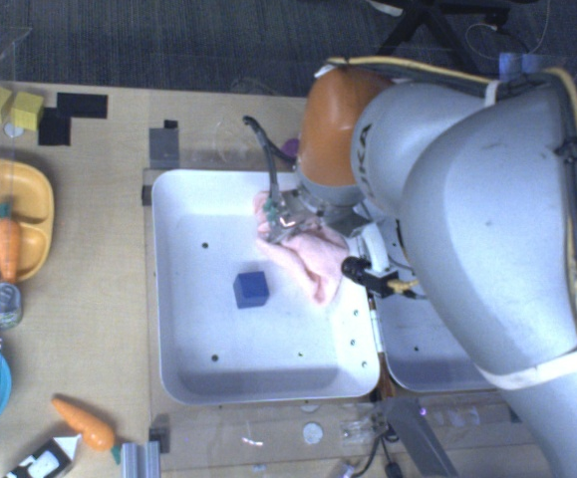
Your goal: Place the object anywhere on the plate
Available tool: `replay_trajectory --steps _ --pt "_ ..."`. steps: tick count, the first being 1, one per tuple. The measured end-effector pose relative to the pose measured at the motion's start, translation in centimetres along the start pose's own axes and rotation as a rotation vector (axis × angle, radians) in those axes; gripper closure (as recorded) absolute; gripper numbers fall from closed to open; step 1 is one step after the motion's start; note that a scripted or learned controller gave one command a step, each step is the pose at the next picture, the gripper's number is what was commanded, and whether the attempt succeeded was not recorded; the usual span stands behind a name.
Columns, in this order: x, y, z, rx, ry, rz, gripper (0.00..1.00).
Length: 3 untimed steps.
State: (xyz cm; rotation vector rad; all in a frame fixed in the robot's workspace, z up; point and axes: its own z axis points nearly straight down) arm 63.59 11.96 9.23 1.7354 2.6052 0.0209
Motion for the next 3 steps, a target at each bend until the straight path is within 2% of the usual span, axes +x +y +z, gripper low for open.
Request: replay_trajectory --steps 1,2,3 --pt "8.0 2.4 -2.8 0.009 0.002 -0.154 1.00" --pt "-0.1 0.6 -9.4 0.008 -0.001 0.065 1.00" --pt "3.8 3.1 -1.1 0.015 0.000 0.205 1.00"
